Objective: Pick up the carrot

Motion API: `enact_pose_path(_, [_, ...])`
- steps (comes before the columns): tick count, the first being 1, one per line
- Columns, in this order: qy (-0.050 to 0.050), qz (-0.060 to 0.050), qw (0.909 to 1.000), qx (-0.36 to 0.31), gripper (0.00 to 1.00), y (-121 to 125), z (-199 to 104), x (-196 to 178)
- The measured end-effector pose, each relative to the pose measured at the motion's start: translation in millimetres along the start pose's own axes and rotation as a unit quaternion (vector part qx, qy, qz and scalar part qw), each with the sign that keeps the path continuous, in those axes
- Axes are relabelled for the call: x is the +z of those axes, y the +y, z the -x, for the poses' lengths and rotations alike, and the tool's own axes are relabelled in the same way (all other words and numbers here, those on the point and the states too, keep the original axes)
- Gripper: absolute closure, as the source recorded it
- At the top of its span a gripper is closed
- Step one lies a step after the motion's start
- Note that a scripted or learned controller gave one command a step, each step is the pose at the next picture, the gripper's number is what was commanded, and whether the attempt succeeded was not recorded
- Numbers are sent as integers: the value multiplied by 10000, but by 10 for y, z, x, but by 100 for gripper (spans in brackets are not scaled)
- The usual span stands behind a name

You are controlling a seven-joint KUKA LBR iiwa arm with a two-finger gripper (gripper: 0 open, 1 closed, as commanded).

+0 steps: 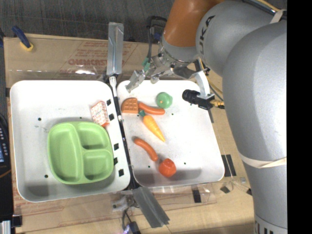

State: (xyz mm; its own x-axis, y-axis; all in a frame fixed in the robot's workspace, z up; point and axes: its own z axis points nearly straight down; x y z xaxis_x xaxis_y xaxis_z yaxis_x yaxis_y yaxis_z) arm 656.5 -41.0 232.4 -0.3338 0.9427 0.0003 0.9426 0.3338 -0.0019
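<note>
Two white bins side by side, and the action is all over the right bin. The carrot lies near the middle of that bin, slanted, its green stub toward the upper left and its tip pointing down and to the right. Nothing is touching it from above.

Around it: a waffle-like piece just up and left, a sausage running right from there, almost touching the carrot's stub. A green ball sits beyond the sausage. Below the carrot, a second sausage lies slanted, and a tomato sits right at its lower end.

The gripper hangs at the bin's far left corner, well apart from the carrot, the arm sweeping in from the right. Its fingers look spread with nothing between them, though they blur against the bin's rim, so that's a soft call.

In the left bin, a green tray with three compartments, and a small red-and-white packet by the bin's right wall.
</note>
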Motion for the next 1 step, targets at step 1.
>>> enact_pose_path(1, [10, -21, 9965, -835, 0, -653, 409, 1190])
